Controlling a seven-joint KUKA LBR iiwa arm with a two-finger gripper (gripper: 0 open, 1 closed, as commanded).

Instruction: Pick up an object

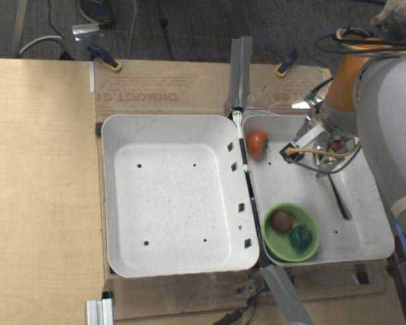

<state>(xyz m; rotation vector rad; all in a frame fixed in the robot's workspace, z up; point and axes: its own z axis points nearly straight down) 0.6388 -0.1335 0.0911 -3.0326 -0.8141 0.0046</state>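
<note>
Over the far side of the right-hand shallow white plastic bin [365, 235] the grey arm's gripper [323, 153] is seen; whether anything is grasped cannot be told. Near its left a round orange-red ball [257, 143] is lying on the bin floor.

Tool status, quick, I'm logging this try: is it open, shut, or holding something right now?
Tool: cannot be told from this view. It hangs over the right bin.
</note>
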